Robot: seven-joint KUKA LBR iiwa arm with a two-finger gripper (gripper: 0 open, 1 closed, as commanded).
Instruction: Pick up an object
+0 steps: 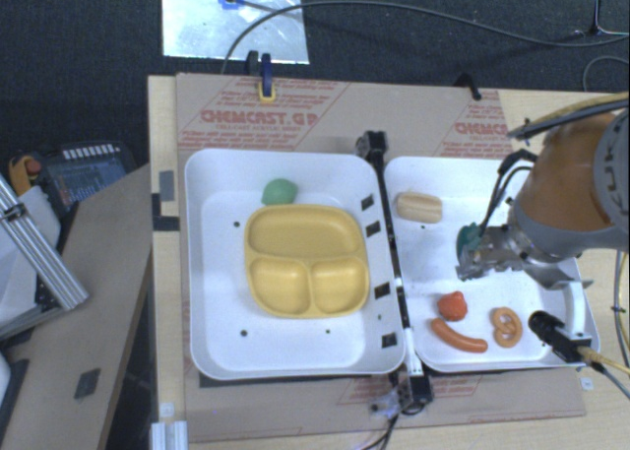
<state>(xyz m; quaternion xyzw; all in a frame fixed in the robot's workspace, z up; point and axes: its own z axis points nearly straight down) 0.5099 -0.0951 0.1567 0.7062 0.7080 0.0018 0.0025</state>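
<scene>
Four food items are sitting in the right bin: bread roll, tomato, sausage, pretzel. Tool is hanging mid-bin; can't tell how wide it is. Tomato is lying just below-left of it, nearest; sausage's long axis is running left-right.

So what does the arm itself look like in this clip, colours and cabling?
The arm comes in as a bulky rounded body with a broad orange band above a grey wrist section. Dark cables loop along its left side down toward the gripper, which is a small dark metal assembly with a teal-green part beside it. No markings are legible.
</scene>
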